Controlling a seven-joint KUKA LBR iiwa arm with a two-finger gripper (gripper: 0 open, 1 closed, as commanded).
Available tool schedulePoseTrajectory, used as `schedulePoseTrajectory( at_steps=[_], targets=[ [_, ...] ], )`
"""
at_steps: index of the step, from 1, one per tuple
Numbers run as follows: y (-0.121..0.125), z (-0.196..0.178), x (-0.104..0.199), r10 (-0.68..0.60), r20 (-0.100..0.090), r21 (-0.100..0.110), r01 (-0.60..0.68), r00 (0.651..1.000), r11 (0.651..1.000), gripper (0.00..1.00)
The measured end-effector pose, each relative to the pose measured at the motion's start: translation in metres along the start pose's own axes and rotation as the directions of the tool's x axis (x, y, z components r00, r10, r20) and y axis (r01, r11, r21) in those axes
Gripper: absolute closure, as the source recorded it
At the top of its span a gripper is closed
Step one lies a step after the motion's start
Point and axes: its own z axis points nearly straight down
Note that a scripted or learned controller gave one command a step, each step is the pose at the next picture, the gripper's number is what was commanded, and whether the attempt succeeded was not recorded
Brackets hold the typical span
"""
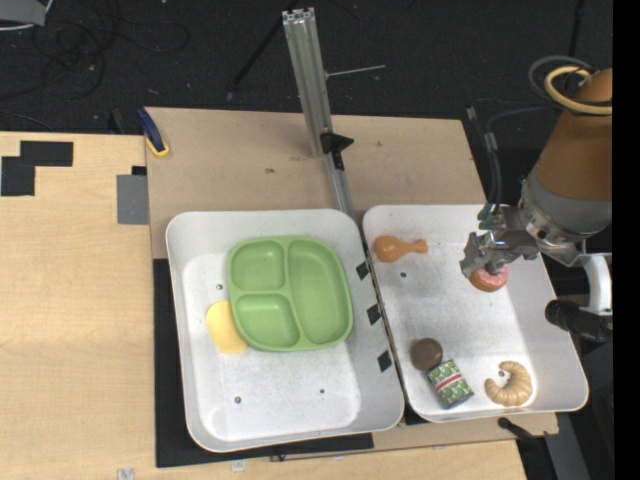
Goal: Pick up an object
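Observation:
My gripper (489, 256) hangs over the right side of the right bin (560, 393), at the end of the grey and orange arm that comes in from the right. Directly below and partly hidden by it lies a red and pink round object (490, 281) on the bin floor. Whether the gripper touches it cannot be told. The same bin holds an orange drumstick-shaped toy (399, 249) at its far left, and a brown ball (427, 351), a small green box (449, 383) and a tan croissant (510, 383) near its front edge.
In the left bin (280, 418) sits a green divided plate (290, 293), and a yellow object (224, 329) is tucked under the plate's left edge. A metal post (312, 88) rises behind the two bins. Bare bin floor lies in the right bin's middle.

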Motion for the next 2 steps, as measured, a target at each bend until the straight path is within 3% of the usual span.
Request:
schedulePoseTrajectory(
  at_steps=[1,2],
  targets=[
    [0.027,0.001,0.051,-0.002,-0.001,0.0,0.002,1.0,1.0,1.0],
    [0.038,0.002,0.095,-0.001,0.0,0.001,0.001,1.0,1.0,1.0]
  ],
)
